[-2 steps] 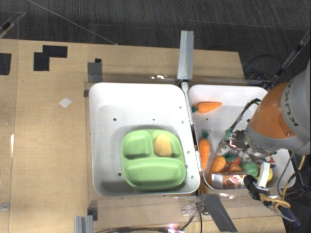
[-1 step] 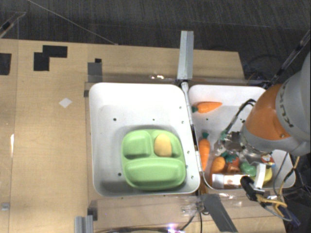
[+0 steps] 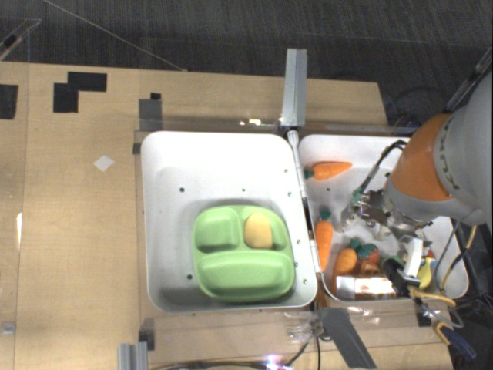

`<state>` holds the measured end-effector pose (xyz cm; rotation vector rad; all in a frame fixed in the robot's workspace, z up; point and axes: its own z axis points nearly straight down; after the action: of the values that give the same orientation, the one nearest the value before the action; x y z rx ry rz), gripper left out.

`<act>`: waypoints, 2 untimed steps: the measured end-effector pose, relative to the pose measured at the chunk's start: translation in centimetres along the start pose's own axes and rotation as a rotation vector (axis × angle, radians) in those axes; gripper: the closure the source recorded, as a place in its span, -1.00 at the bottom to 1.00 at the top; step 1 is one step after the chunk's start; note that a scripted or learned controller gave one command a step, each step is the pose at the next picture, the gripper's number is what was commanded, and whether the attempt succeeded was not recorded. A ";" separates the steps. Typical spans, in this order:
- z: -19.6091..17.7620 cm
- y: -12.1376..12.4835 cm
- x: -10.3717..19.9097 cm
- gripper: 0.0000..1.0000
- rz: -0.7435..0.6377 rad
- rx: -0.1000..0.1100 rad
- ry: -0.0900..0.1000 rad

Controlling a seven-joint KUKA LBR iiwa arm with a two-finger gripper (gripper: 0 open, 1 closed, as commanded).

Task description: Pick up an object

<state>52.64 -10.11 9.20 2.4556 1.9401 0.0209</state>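
I count two white bins [image 3: 223, 149] on my counter [image 3: 69, 230]. There is one green tray [image 3: 239, 272], one yellow lemon [image 3: 259, 230] and at least three orange carrots [image 3: 332, 169].

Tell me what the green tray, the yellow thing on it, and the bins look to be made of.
Green tray: likely moulded plastic, smooth with a soft sheen and rounded compartments.
Yellow thing: probably a plastic toy food, evenly coloured, slightly matte; rubber is possible.
Bins: white, likely thin plastic, with glossy highlights along the rims.
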 end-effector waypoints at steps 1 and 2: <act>-0.2 -3.4 0.5 -1.00 -0.073 -0.009 -0.001; -1.4 -3.1 0.8 1.00 -0.079 -0.015 0.005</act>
<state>49.80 -8.64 10.52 2.3700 2.0292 0.0403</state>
